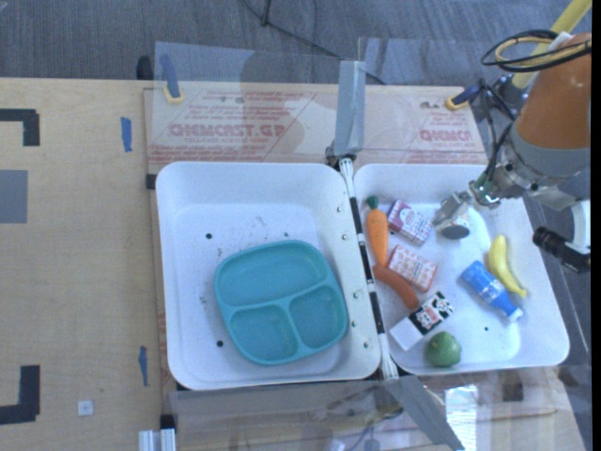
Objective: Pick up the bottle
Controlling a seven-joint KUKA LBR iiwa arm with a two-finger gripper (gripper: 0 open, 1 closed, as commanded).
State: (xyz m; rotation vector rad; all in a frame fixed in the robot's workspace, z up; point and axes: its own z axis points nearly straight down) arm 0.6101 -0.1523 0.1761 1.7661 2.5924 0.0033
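The gripper (454,216) hangs over the upper part of the right bin (545,341), and whether it is spread or pressed together I cannot tell, since it is small and blurred against the white floor; nothing shows between its tips, so the step in hand looks like the approach, with the grasp not yet made. The bottle (489,289) (blue, with a pale cap end toward the lower right) lies on its side on the bin floor, below and to the right of the gripper and apart from it; the next move, as I judge it, calls for a shift down and right across the bin, then a descent with the tips set across the bottle's narrow width.

A banana (505,264) lies just beside the bottle's upper right side, close enough to be pinched or nudged instead; that is the main obstacle. To the left sit a small carton (409,222), a second carton (412,267), a carrot (378,242), a black and white box (429,313) and a green apple (443,349); all stand clear of the bottle. The left bin (178,280) bears a teal divided plate (280,301).
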